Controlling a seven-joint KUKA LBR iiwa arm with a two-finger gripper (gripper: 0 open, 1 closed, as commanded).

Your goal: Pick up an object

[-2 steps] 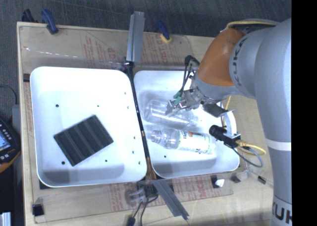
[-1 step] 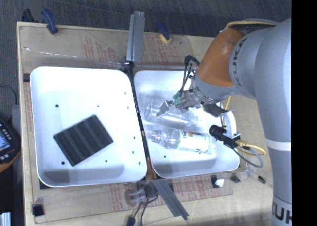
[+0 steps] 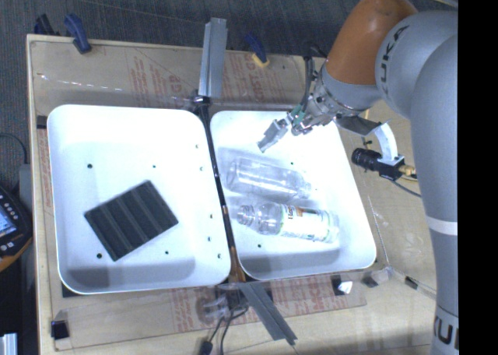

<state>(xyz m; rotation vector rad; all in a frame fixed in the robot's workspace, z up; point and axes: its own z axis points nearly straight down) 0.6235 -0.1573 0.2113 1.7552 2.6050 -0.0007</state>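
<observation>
Clear plastic made up both candidates in the right bin (image 3: 354, 213): an upper bottle (image 3: 261, 176) lying on its side and, just beside it toward the near wall, a lower bottle (image 3: 288, 221) with a white label. A black ribbed pad (image 3: 131, 219) lay alone in the left bin (image 3: 62, 190).

The step in hand was judged to be the approach. It would be done best if the gripper (image 3: 272, 137) were brought down over the upper bottle's middle, with the closing line set across the barrel rather than along it, since a smooth round body could be expected to roll or squirt out.

The gripper was seen above the far part of the right bin, apart from both bottles. Nothing was seen between its tips; how far it was parted could not be told.
</observation>
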